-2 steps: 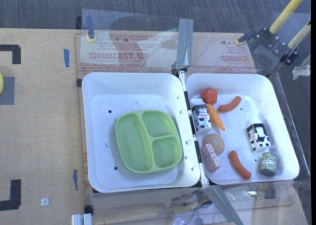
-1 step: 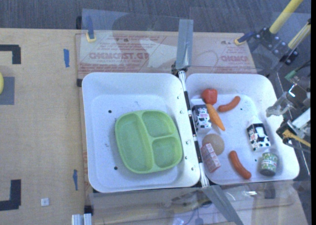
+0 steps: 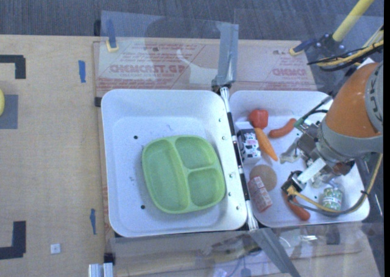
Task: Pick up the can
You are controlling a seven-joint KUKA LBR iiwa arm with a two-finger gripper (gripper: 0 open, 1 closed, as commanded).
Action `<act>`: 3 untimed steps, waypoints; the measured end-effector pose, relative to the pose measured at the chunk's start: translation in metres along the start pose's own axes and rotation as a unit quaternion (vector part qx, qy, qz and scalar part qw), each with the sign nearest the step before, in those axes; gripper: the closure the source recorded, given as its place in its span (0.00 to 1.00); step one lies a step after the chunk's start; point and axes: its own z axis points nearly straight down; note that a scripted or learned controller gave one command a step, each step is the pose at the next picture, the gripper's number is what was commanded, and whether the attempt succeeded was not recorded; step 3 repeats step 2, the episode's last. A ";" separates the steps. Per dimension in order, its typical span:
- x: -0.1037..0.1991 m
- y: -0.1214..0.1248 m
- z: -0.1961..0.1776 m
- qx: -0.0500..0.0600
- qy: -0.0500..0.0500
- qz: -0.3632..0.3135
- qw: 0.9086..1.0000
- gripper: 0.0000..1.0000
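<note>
The tabletop [image 3: 49, 166] carries two shallow white bins side by side. The left bin [image 3: 122, 111] is occupied by a green divided plate [image 3: 183, 173], set slightly askew.

The can [image 3: 332, 198], with a green-marked label, is located in the near right corner of the right bin [image 3: 277, 100], close to the near wall. Whether it is upright or on its side cannot be determined.

The end effector [image 3: 302, 150] is positioned over the middle of the right bin, to the far left of the can and apart from it. Its opening state cannot be determined, and nothing is seen held by it.

The following items are also located in the right bin:
- a red pepper [image 3: 258, 117] at the far left;
- a carrot [image 3: 265, 143] just near of the pepper;
- a red sausage [image 3: 284, 128] right of the carrot;
- a brown round item [image 3: 263, 175] and a reddish block [image 3: 261, 195] at the near left.
</note>
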 end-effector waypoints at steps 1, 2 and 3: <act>0.011 0.068 0.055 0.000 0.005 0.023 1.000 0.00; -0.028 0.044 0.012 0.000 0.000 -0.050 0.999 0.00; -0.028 0.044 0.012 0.000 0.000 -0.050 0.999 0.00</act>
